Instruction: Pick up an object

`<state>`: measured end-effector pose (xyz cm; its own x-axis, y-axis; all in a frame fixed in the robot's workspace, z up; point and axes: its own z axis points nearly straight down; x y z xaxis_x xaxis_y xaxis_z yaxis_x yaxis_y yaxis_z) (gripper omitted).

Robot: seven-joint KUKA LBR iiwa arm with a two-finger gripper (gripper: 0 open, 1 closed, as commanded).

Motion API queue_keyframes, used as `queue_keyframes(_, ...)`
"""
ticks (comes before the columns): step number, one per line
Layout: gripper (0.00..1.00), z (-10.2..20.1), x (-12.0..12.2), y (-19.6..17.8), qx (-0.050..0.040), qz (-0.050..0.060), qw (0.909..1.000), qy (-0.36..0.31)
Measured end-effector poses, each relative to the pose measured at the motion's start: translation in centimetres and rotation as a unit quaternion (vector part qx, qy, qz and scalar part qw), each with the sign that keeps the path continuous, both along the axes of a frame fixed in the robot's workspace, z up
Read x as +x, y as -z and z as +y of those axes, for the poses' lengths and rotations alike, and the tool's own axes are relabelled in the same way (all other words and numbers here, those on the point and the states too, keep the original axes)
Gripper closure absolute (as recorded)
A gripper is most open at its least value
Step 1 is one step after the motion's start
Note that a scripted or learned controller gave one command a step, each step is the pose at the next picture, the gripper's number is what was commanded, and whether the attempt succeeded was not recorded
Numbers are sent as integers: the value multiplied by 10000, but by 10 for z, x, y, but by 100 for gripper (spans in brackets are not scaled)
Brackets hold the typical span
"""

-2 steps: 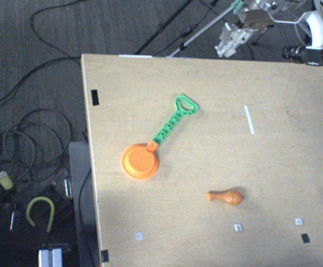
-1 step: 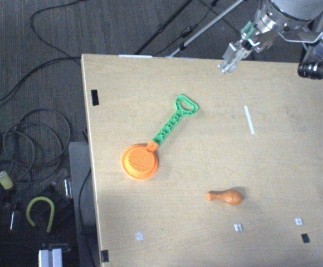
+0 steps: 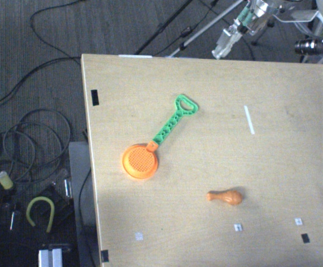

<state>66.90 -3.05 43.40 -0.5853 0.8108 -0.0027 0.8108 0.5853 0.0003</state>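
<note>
Though the rig speaks of two white bins, what lies under the camera is a pale tan board (image 3: pixel 206 77) set over a dark carpeted floor (image 3: pixel 33 43). At the far left, black cables (image 3: pixel 25 135) loop across the carpet, and near them sit a small yellowish cylinder (image 3: pixel 4 179) and a green U-shaped piece (image 3: pixel 40 210); what these two are is hard to make out. A light grey block (image 3: pixel 50 257) is cut off by the bottom edge.

On the board, left of its middle, lies a toy sieve (image 3: pixel 150 146): an orange round mesh head at the lower left and a green perforated handle slanting up to the right, ending in a loop. Further right and lower lies a small orange object (image 3: pixel 225 197), bulbous at its right end and narrow at its left, too small to identify. Above it, well apart, a short white stick (image 3: pixel 249 120) lies at a slant. Small black and white marks dot the board's lower edge.

At the top right, beyond the board's far edge, the gripper (image 3: pixel 227 42) hangs over the floor, tilted down to the left, well apart from every object. Its pale tip is blurred, so whether it stands apart or together cannot be told. The arm above it is cut off by the frame.
</note>
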Motion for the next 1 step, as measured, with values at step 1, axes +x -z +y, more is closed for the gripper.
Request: queue_keyframes(1,100,14,0,0,0,7,9968,-805)
